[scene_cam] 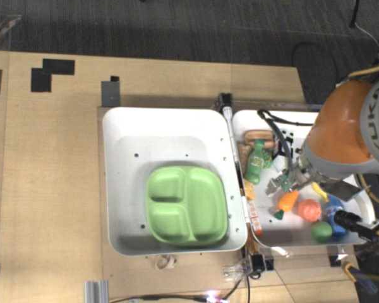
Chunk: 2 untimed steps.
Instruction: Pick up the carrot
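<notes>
Carrot [288,202] lies in right bin [290,237] just under my gripper [289,180], finger state I cannot tell; approach step, next I descend and close on it.

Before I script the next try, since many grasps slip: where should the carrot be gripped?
Grip the carrot across its thick orange middle, coming straight down from above. It lies slanted, its green top toward the bin's left wall, and the red ball crowds its right end, so I'd close the claw across its narrow width.
</notes>
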Motion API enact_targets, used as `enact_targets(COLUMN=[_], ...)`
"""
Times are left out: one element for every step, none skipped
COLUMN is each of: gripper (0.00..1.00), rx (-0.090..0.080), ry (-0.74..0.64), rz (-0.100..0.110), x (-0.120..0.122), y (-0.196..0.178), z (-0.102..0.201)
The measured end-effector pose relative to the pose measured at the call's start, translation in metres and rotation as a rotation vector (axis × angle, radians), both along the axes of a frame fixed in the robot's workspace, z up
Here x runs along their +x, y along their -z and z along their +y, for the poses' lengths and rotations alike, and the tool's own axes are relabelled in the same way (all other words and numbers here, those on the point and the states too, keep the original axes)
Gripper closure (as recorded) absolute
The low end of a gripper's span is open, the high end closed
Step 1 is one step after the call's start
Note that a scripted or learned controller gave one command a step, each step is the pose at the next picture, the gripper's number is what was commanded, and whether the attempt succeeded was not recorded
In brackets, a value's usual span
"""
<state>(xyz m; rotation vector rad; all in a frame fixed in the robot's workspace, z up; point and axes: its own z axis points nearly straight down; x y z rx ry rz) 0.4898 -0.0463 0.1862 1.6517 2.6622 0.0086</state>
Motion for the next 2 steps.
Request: enact_targets(gripper=[0.0,0.0], rx=[-0.001,-0.004], ry=[0.001,-0.031], rz=[0.001,-0.007], x=[0.0,0.002], y=[0.0,0.073], z=[-0.001,-0.033])
